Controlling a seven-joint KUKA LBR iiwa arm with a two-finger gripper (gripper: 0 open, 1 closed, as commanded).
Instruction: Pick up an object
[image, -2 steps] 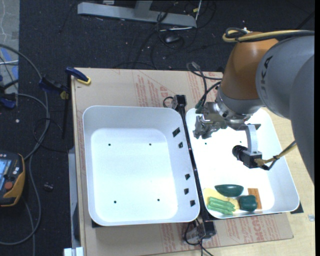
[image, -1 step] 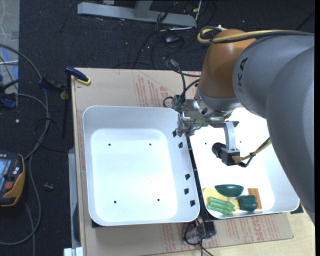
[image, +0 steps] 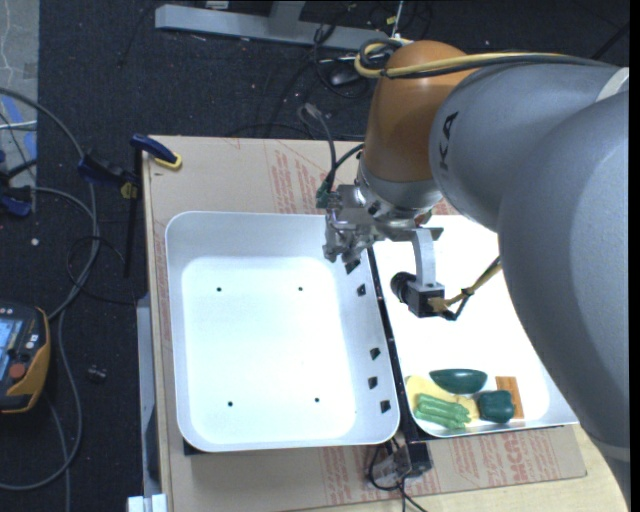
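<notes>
With its grip state impossible to tell, the tool (image: 345, 243) hovers at the bins' divider, well apart from the green objects (image: 455, 400), so descending here risks grasping nothing.

A dark speckled carpet floor (image: 80, 90) fills the upper and left frame, crossed by loose black cables (image: 75, 215). A pale brown cardboard-covered bench top (image: 240, 180) occupies the centre. A grey metal bar (image: 250, 25) lies along the top edge.
</notes>
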